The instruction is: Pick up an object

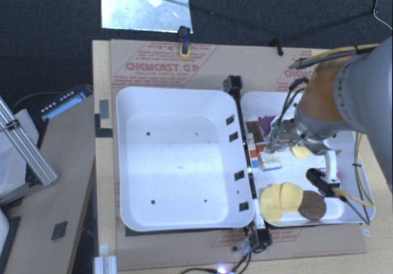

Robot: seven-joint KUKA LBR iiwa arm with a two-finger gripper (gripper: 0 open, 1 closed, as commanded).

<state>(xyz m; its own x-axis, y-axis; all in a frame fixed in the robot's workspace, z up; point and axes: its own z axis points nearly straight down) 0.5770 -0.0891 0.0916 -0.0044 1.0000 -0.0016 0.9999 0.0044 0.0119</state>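
Small box (268,161), printed white, red and blue, lies in the bin on the view's right (261,102), close to the wall that faces the neighbouring bin (178,162). We see the gripper (279,137) just above the box in the view; we cannot tell whether the two touch, nor whether the gripper is released or clenched. The grey arm (362,91), with its orange band (319,91), reaches in from the right across the same bin.

Beside the gripper we note a purple item (266,124) toward the far end and a small yellow piece (300,152) to its right. At the near end lie two overlapping pale yellow discs (281,199), with a brown disc (312,205) touching them on the right. Both bins rest on a table (153,67) covered by cardboard with red print.
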